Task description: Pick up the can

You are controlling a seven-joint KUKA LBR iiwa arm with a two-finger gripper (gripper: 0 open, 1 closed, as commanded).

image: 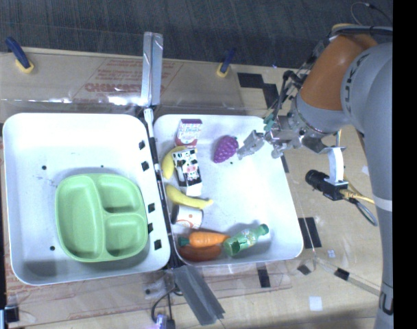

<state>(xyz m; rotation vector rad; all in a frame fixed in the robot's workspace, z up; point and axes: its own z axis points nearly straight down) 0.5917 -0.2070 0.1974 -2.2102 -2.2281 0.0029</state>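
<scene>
Over the right bin point(291, 214), close to its far-right rim, I'm hanging as the gripper point(253, 143) with nothing visibly between my jaws. Whether I'm clenched or released I cannot tell at this angle. Grapes point(225, 148) are sitting just beside me on the divider side.

The can point(189, 216) looks like the small white-and-red cylinder well apart from me, down toward the near corner against the divider wall. I'm judging that by shape; the label is too small to read.

It's crowded there. The banana point(175, 187) is touching or overlapping the can's far side, the carrot point(207, 238) is lying just beside it on the near side, and the bottle point(247, 238) is resting past the carrot. A black-and-white carton point(188, 166) is sitting between me and the can, nearer the can.

To do this well, I'm thinking: travel high across the bin, clearing the grapes and carton, then centre over the can. I should turn so my jaws close across its round body, not into the divider or banana. Then come down straight, since a slanted approach risks nudging the can under the banana.
</scene>
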